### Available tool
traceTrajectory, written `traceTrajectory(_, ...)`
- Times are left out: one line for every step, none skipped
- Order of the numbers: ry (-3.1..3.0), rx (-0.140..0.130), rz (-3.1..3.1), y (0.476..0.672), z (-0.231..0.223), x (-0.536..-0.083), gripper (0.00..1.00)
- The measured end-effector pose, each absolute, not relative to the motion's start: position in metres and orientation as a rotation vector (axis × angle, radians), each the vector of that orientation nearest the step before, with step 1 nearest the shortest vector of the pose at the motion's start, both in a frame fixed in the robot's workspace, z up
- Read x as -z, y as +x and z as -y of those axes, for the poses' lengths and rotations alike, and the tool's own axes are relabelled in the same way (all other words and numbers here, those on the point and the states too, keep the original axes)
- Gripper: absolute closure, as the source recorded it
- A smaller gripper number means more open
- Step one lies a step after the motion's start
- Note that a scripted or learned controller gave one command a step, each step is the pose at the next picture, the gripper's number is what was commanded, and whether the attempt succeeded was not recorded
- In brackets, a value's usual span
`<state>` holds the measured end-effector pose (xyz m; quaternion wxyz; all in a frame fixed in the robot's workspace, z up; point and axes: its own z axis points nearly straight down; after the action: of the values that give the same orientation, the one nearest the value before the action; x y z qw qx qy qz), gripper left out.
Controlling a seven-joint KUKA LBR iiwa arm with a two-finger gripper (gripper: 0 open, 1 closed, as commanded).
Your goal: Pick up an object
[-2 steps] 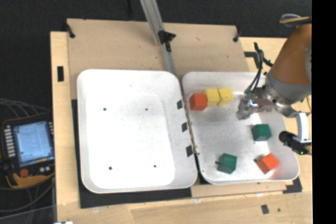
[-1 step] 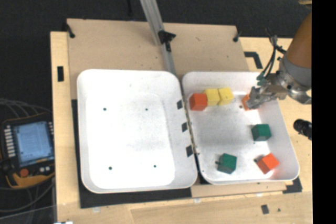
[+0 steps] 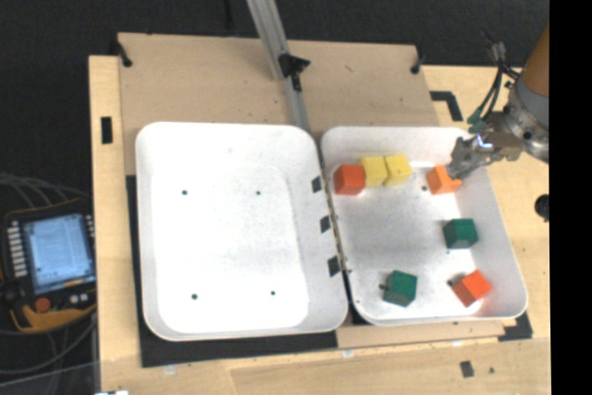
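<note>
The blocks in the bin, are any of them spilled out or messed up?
Nothing stands out. All seven blocks sit inside the right bin: an orange block and two yellow blocks in a row near the back, two green blocks, and two more orange ones. The gripper is beside the orange block at the back right.

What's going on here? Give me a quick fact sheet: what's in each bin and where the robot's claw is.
left bin: no blocks in it
right bin: seven blocks
orange blocks: three
yellow blocks: two, side by side
green blocks: two
gripper: at the right bin's far right corner, just above one orange block
grasp: cannot tell
</note>
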<state>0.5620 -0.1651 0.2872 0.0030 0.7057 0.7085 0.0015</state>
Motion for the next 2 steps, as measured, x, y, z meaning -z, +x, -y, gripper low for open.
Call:
traceTrajectory(2.214, -0.002, -2.227, 0.557, 0.112, -0.271, 1.00)
traceTrajectory(2.213, -0.002, -2.230, 0.557, 0.051, -0.271, 1.00)
